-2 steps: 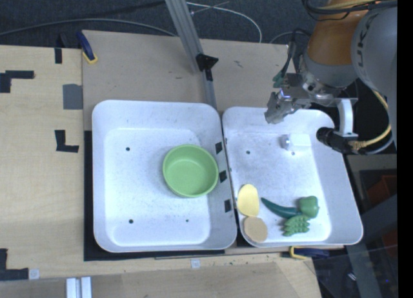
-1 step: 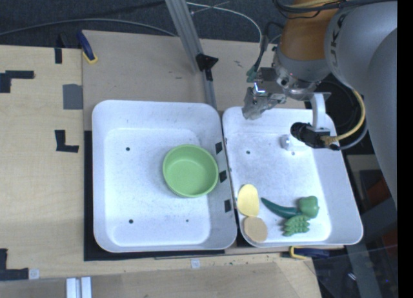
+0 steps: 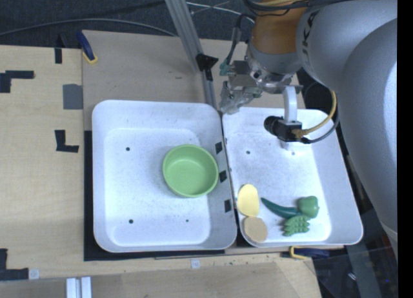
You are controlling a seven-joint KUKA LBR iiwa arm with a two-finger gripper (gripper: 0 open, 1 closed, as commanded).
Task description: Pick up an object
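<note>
Nothing is picked up yet, as far as the view shows. The tool (image 3: 233, 100) hangs over the far end of the divide between the two bins, just above the rim, and nothing can be seen in its grip — whether it is open or closed I cannot tell, since it is small and blurred against the bin wall.

The things to choose from all lie untouched. A green bowl (image 3: 190, 170) sits near the middle of the left bin (image 3: 116, 122). In the right bin (image 3: 322, 161), the near corner holds a cluster: a yellow piece (image 3: 248, 200), a tan round piece (image 3: 255, 229) just below it against the near rim, a dark green pepper-like piece (image 3: 279, 207), and a light green bumpy piece (image 3: 296, 225) beside a green knob (image 3: 308, 205).

So the whole job is left: approach, grip, lift.

For room, the bowl stands well apart from every wall — the easiest reach, I judge. The cluster is crowded, pieces touching or nearly so, and hugs the divide and near rim. The far half of the right bin is open floor for descending.
</note>
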